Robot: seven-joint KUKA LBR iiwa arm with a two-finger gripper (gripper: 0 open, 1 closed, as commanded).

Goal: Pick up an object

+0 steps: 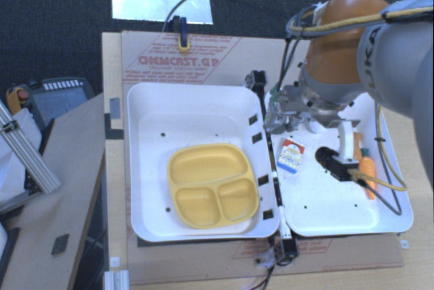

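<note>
A: Where's the arm [359, 45]?
B: Over the right bin [325, 214], at its eleven o'clock corner.
A: Nearest pick?
B: The small carton [291, 155], just toward five o'clock of the jaws, long axis running twelve to six.
A: Jaws' opening?
B: Can't tell; the wrist hides them.
</note>
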